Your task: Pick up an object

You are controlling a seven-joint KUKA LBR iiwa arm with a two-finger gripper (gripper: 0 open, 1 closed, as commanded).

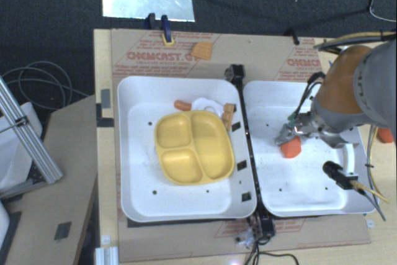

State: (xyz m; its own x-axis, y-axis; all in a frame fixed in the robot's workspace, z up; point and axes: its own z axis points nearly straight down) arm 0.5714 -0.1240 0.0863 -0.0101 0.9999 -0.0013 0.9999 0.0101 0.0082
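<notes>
The gripper (291, 136) was lowered in the right bin (267, 195), apparently for a grasp, against the orange object (290, 148); its grip could not be told.

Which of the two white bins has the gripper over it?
The right bin: the gripper hangs over it beside an orange object. The left bin holds the yellow tray.

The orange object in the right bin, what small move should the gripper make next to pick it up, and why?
Probably a short drop straight down. The gripper sits right at the top of the orange object in the right bin, but the view does not show the object between its fingers, so a grasp is not yet confirmed.
</notes>
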